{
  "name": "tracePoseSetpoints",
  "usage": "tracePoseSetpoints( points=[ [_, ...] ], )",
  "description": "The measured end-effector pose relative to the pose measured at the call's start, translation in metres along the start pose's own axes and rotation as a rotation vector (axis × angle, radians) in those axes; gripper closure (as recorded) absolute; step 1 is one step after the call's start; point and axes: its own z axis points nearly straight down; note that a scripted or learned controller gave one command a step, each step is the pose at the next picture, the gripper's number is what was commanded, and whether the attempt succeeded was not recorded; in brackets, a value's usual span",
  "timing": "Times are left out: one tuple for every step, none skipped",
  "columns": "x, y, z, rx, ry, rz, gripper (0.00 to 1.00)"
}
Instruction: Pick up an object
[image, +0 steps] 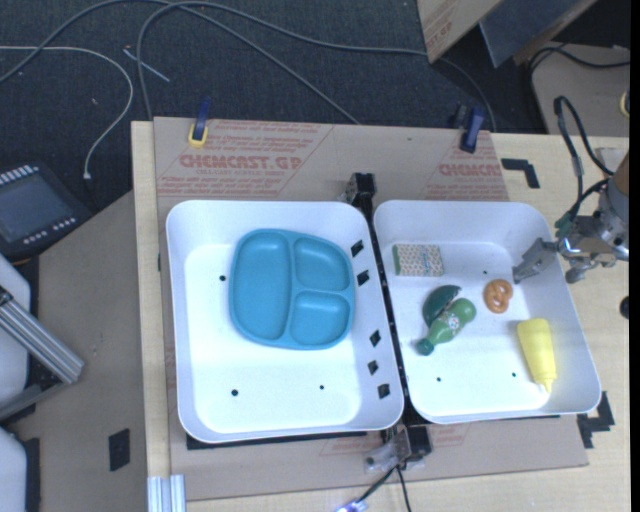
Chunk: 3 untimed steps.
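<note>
Your gripper (533, 262) hangs at the right bin's (470, 215) rim, jaw state unclear; beside it, a glazed ring-shaped pretzel (497, 294) and smooth yellow bottle (537, 351).

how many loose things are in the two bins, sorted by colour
blue: 1, divided plate
green: 1, bottle
yellow: 1, mustard bottle
orange-brown: 1, pretzel
tan speckled: 1, small pad
total: 5

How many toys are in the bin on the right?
4. A checked block near the back, a green bottle in the middle, an orange pretzel beside it, and a yellow bottle toward the right.
</note>
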Motion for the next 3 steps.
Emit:
tracePoseSetpoints(
  points=[
    [0.001,0.003,-0.008,-0.014,-0.004,-0.004,0.0],
    [0.005,0.003,0.035,-0.01,-0.002,-0.004,0.0],
    [0.007,-0.001,0.098,-0.007,-0.001,-0.004,0.0]
  ],
)
